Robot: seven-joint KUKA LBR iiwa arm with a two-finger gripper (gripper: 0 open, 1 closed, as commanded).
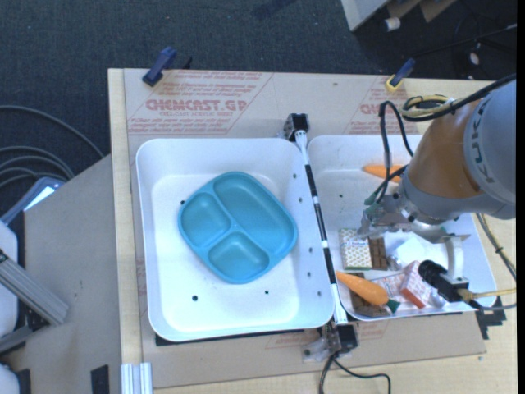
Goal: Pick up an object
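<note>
Carrot (363, 288) lies lengthwise, apparently tip lower-right.

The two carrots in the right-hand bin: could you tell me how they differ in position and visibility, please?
The near carrot lies in full view at the right bin's front, by the divider; the far carrot lies toward the back, partly hidden behind the arm. The near carrot's green end shows; the far carrot's does not. Both are orange.

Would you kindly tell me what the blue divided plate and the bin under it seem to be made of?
The blue three-compartment plate looks like moulded plastic: uniform colour, soft sheen, rounded ridges. The shallow white left bin also seems plastic, smooth and matte, though coated metal cannot be excluded.
</note>
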